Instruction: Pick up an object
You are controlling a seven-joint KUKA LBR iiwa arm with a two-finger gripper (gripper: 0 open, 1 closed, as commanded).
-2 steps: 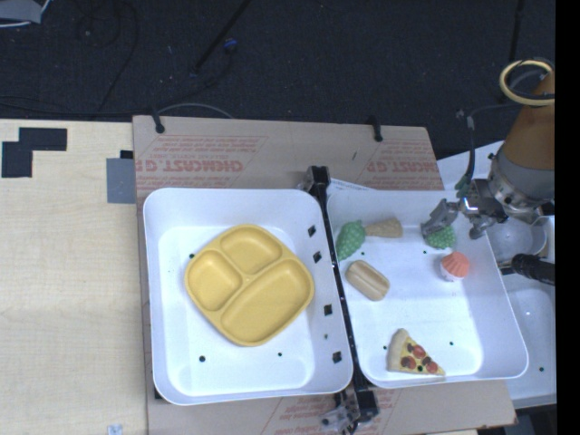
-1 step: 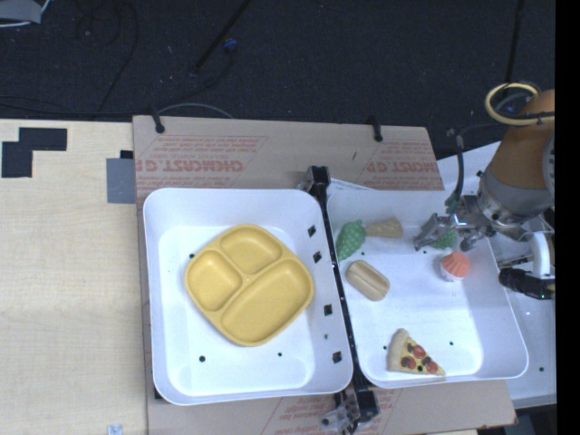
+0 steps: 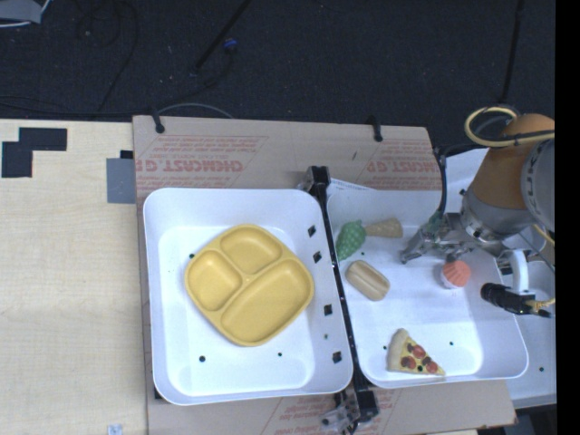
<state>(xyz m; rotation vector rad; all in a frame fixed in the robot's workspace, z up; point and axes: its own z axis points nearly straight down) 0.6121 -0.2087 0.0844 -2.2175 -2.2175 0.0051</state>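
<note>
Camera view shows the claw (image 3: 419, 247) spread low in the right bin (image 3: 507, 361), pinching nothing, apparently approaching; next it likely must close on the hot dog (image 3: 367, 280) nearby.

You are looking down on a pale wooden bench (image 3: 63, 288) with black and grey patches near its left edge. A brown cardboard sheet (image 3: 281, 157) with red print lies on it, and behind is dark carpeted floor (image 3: 272, 43) strewn with cables (image 3: 217, 48).
</note>
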